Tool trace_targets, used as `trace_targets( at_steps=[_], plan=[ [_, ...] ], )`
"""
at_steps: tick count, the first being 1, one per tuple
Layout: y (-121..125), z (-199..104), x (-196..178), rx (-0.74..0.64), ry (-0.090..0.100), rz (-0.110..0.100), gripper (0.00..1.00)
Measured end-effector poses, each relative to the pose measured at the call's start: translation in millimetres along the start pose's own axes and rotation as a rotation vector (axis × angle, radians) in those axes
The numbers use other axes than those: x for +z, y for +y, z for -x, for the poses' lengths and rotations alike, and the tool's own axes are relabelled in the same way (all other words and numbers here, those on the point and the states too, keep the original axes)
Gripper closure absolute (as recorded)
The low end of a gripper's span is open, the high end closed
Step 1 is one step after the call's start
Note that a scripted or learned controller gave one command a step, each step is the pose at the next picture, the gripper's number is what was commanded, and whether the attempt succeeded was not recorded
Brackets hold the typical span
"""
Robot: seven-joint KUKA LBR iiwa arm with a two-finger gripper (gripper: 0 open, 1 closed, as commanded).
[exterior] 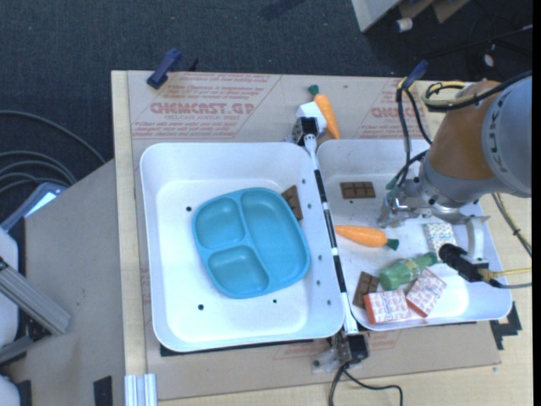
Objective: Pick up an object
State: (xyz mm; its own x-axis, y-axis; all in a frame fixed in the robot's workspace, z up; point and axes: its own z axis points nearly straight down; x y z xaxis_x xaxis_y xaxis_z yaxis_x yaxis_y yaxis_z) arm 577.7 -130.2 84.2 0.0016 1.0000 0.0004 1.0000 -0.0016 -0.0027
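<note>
The gripper [392, 211] hangs low over the far half of the right bin [376, 152]. The wrist above hides its business end, so I cannot tell whether it is released or clenched; nothing shows in its grasp.

Nearest to it is the carrot [362, 236], lying flat on the bin floor just near and left of the gripper, its green stub end pointing right. A chocolate bar [357, 190] lies a little farther off, to the far left. Judging by closeness, either could be the pick.

The carrot is the riskier one. It is round and tapered, and it looks smooth. A squeeze away from its thick middle would likely push it sideways, or roll it toward the wall between the bins. The chocolate bar lies flat on the floor, so a closing gripper may scrape over it and come up with nothing.

Nearer in, things crowd together: a green packet [407, 271] and two red-and-white packs [406, 300] touch or overlap. A descent there could snag a neighbour or lift two at once.

The carrot itself is bright orange and whole, and it lies apart from everything else.
</note>
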Motion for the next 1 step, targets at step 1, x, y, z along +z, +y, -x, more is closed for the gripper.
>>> trace_targets(
  at_steps=[1],
  plan=[
    [0.4,-0.5,-0.3,-0.001,0.0,0.001,0.0]
  ],
)
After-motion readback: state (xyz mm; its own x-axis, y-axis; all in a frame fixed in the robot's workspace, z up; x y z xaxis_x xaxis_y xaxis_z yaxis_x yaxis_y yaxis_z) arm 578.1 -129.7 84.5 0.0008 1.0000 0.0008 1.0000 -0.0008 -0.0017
